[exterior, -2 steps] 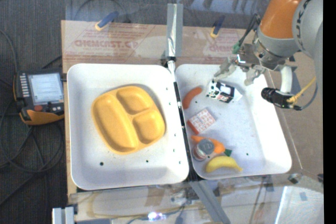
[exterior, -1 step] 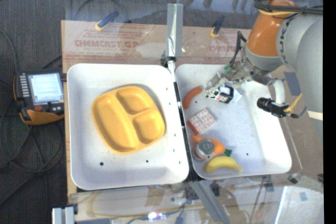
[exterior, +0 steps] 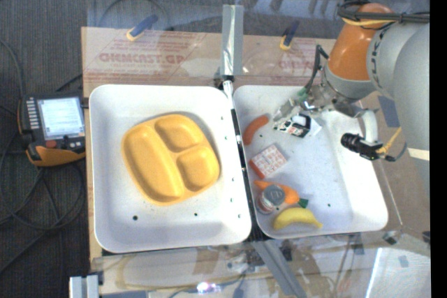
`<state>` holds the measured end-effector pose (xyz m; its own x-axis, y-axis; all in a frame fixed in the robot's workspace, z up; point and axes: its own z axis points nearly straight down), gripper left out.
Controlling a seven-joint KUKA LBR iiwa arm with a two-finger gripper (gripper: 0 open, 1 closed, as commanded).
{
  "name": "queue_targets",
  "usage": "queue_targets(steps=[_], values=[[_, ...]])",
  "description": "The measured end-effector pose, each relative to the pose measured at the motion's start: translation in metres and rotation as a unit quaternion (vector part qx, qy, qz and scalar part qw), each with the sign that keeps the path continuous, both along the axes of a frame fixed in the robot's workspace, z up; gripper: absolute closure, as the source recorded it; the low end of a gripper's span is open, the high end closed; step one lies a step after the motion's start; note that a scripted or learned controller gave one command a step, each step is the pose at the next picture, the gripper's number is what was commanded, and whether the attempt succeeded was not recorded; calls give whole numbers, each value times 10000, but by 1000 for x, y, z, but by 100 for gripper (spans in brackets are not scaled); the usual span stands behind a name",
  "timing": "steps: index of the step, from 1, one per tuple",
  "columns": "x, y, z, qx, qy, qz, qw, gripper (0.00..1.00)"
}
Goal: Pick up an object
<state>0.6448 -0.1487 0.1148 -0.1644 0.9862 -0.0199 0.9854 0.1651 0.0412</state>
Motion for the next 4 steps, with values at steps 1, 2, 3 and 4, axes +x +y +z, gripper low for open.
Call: queue_targets(steps=[1, 2, 3, 4], values=[[-5, 3, -4, -100, -50, 572, 9983, 0], [-3, 0, -4, -106, -48, 954, 9954, 0], [-9, 0, -21, -34, 128, 1343, 9908, 0], [-8, 1, -12, -11, 128, 1342, 9909, 100]])
